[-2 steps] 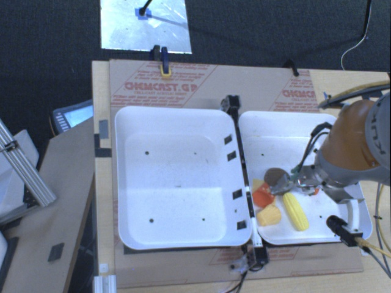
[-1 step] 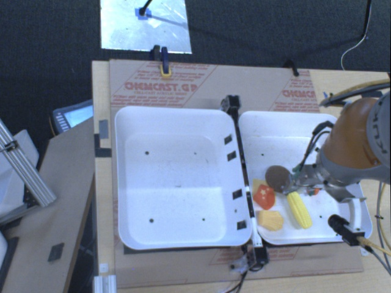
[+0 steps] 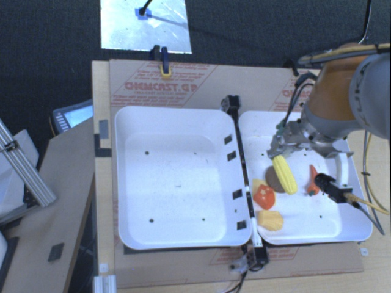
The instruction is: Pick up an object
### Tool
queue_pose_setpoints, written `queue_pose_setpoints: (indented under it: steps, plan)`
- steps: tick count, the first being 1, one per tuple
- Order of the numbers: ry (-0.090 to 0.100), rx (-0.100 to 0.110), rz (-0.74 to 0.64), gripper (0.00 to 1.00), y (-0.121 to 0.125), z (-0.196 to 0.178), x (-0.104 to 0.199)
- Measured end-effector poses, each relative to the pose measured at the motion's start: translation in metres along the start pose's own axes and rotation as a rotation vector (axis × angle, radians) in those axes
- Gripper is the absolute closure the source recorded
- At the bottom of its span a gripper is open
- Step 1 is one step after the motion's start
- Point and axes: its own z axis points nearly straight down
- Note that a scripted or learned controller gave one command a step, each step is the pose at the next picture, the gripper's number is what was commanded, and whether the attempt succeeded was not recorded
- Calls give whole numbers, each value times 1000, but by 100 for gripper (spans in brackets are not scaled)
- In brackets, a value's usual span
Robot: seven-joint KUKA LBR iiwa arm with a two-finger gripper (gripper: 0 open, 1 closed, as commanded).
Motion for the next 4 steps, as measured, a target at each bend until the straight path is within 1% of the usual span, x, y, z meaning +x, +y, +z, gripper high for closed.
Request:
queue_pose_setpoints:
  steps: [1,2,3,4]
  plan:
    - [-4,1,8,100,16,-86,-23]
    - [-2,11,7,0,14,-80,-22]
    - [0,26,16,0,-19,83,-57]
    - [-3,6,11,0,30,105,-92]
